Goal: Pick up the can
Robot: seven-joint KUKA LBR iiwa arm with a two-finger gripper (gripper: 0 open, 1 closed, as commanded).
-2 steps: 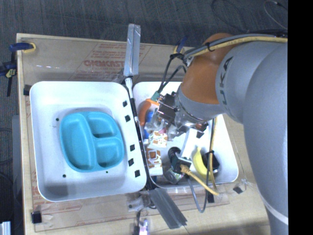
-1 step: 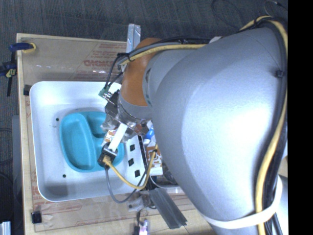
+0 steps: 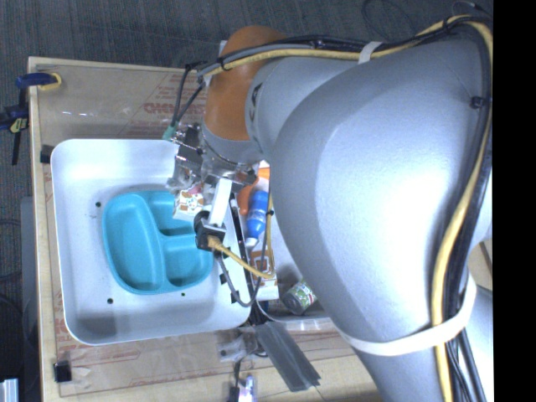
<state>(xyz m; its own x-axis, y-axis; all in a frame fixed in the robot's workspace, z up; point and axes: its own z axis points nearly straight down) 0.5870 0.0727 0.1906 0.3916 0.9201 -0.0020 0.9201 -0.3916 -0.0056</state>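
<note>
gripper [image 3: 191, 193]: hanging over the left white bin [image 3: 75, 224], at the upper right rim of a blue two-compartment tray [image 3: 146, 241]; whether it is spread or pinching, cannot tell. can [image 3: 299, 296]: lying in the right bin, under the grey arm [image 3: 368, 182], well apart from the gripper. worktop [image 3: 109, 86]: carrying both bins.

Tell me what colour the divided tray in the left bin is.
Turquoise blue; the divided tray shows plainly in the camera view.

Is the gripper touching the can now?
Apart. The camera view shows the gripper over the blue tray in the left bin, while the can lies well to its right.
</note>
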